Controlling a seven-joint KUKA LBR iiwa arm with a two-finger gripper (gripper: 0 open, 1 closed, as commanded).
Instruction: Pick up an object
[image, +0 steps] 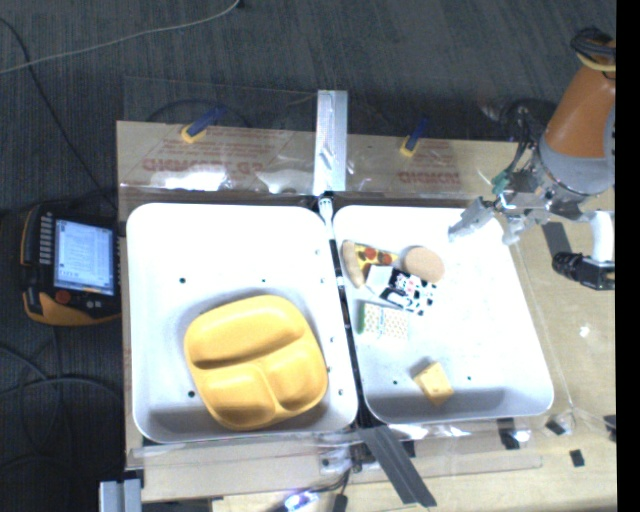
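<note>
The right bin (490, 330) holds several small things. A toy pizza slice (358, 258) lies by its left wall, with a round tan bun (424, 263) beside it. A black-and-white spotted card (410, 291) and a green patterned card (385, 321) lie just in front of them. A yellow block (433, 381) sits alone near the front. My gripper (483, 230) hangs over the bin's far right corner, open, with nothing between its fingers. It is well to the right of the bun and apart from every object.
A large yellow divided tray (257, 359) fills much of the left bin (170, 260). A divider (343, 300) separates the two bins. An orange-cased screen device (70, 262) sits left of the bench.
</note>
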